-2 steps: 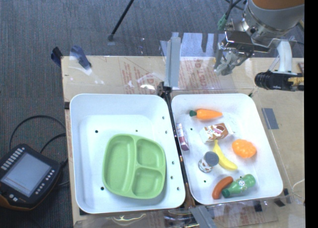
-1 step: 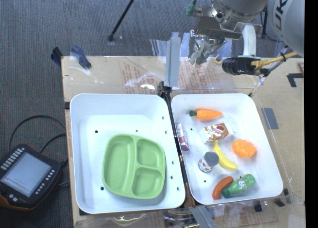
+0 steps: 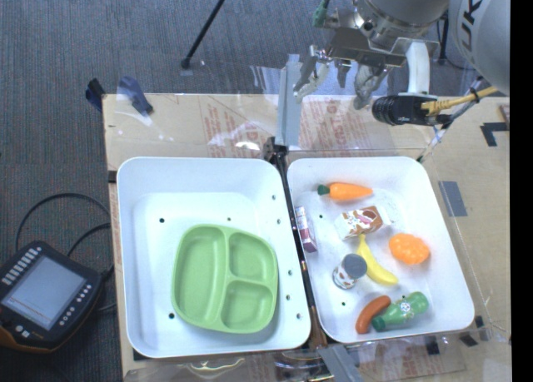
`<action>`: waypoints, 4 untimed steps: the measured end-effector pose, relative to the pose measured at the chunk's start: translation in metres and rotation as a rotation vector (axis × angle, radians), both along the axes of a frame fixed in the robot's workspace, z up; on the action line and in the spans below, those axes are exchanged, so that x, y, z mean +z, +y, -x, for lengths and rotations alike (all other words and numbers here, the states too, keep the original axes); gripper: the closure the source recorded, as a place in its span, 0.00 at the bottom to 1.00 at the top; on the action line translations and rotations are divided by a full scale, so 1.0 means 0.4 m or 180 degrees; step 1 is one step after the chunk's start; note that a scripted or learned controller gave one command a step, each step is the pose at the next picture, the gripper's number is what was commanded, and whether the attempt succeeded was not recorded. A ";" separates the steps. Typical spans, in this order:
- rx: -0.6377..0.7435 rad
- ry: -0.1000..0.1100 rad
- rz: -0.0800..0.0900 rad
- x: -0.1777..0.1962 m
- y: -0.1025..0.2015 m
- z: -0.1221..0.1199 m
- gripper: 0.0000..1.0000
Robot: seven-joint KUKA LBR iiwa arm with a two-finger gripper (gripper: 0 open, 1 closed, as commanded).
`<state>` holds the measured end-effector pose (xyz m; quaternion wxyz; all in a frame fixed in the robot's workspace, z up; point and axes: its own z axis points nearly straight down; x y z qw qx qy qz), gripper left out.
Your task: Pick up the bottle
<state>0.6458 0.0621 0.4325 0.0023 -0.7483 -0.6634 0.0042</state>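
- End effector [image 3: 340,81] sits high above the far edge of the right bin [image 3: 440,230], over the counter [image 3: 208,122] rather than over any object
- Fingers hang spread apart with a clear gap between them, nothing held
- Bottle [image 3: 400,311] is green, lying on its side in the near right corner of the right bin, well apart from the end effector
- It lies just beside a small red-orange piece like a sausage or pepper [image 3: 371,313], apparently touching at the bottle's left end; hard to confirm contact
- Other clutter in the same bin: carrot [image 3: 348,191], snack packet [image 3: 361,221], banana [image 3: 375,262], orange fruit [image 3: 409,249], small can with a dark lid [image 3: 349,271], a slim packet [image 3: 306,229] along the left wall
- Left bin [image 3: 141,197] holds a green divided plate [image 3: 225,289], not relevant to the pick
- Step in hand, by judgement: approach not yet begun, arm parked above the bins, pick not started
- Next move calls for travel toward the near right corner, then a descent with the jaws set across the bottle's narrow width, not along its length
- Risks: bin wall close on the near and right sides leaves little finger room; the red-orange piece could get caught in the same close; a round body lying flat may roll off a shallow grip
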 end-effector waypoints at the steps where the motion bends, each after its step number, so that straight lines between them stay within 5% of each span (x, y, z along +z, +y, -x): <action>1: 0.0018 0.0027 0.0007 0.012 0.006 -0.005 1.00; 2: 0.0056 0.0001 0.0000 -0.035 -0.022 0.037 1.00; 3: 0.0394 -0.0005 -0.0004 0.002 0.037 0.028 1.00; 4: 0.0235 0.0001 -0.0001 0.002 0.212 0.105 1.00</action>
